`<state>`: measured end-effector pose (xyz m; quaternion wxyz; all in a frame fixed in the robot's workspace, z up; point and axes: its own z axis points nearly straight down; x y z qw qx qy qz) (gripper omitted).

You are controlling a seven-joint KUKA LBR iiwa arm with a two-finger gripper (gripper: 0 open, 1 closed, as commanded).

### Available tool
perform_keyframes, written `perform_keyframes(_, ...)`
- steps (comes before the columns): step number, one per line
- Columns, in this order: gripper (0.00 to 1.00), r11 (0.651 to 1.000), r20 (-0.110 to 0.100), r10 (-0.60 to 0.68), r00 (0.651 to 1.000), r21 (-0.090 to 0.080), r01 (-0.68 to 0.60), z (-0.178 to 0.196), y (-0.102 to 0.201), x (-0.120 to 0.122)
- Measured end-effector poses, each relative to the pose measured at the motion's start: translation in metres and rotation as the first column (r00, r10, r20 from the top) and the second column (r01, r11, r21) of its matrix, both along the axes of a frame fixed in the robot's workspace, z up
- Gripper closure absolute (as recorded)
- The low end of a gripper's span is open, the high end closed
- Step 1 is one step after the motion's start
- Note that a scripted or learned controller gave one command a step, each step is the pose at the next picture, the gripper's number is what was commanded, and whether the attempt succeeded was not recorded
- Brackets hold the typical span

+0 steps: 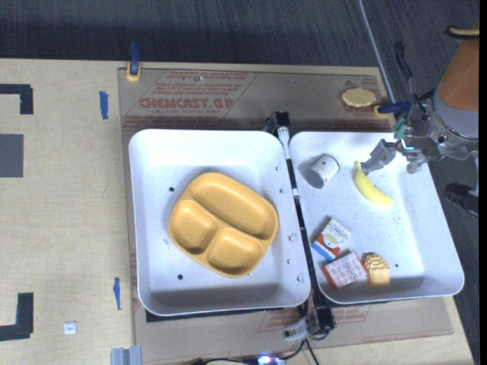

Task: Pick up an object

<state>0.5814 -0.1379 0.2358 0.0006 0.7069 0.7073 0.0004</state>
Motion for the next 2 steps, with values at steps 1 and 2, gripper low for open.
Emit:
perform_keyframes(1, 0.00, 1.000, 0.013, -0.001, 1.000, -0.004, 0.001, -0.136, -0.014, 0.000)
perform_keyframes(2, 1.00, 1.000, 0.015, -0.002, 1.000, -0.008, 0.002, -0.125, -0.015, 0.000)
